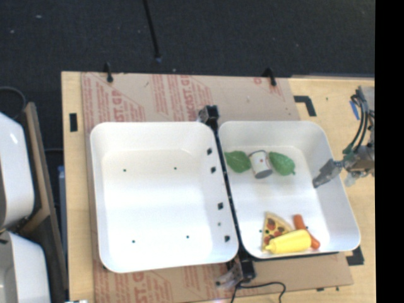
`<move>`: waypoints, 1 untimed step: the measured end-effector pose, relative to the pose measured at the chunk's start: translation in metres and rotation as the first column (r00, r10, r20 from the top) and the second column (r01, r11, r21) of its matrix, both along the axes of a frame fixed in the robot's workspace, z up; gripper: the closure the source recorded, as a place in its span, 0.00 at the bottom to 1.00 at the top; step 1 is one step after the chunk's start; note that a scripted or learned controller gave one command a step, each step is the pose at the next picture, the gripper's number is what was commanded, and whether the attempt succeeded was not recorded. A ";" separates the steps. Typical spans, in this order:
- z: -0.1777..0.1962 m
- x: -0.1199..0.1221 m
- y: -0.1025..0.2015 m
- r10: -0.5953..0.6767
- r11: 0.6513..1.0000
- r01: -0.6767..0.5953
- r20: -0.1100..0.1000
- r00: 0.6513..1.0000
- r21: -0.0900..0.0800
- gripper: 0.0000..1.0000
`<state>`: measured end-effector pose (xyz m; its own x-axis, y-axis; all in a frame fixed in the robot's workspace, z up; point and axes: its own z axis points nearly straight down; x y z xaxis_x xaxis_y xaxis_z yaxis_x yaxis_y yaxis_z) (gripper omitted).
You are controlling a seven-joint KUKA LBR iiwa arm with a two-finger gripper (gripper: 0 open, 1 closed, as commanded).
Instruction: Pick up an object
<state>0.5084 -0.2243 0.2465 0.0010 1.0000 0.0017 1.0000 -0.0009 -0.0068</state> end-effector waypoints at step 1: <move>0.002 0.001 0.000 0.001 1.000 -0.001 0.003 1.000 -0.001 0.00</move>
